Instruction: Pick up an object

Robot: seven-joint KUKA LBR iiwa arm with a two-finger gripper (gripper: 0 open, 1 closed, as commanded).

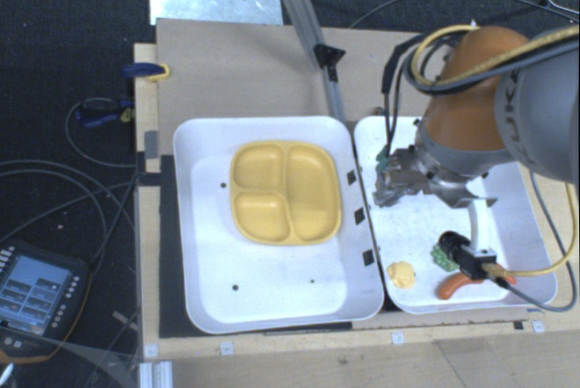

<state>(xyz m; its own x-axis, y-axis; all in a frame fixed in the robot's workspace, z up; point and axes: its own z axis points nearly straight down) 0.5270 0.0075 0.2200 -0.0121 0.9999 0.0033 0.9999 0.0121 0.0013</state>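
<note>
**Arm low over the right bin, toys at its near end**

Where the two white bins meet, the gripper [391,182] hangs low over the far-left part of the right bin [535,223], and whether it is open or closed cannot be told, nor whether it has anything. The left bin [195,196] holds a yellow divided plate [283,192]. At the near end of the right bin lie a small yellow lump [401,274], a green piece [443,257] and an orange sausage-shaped toy [450,286], well apart from the gripper
</note>
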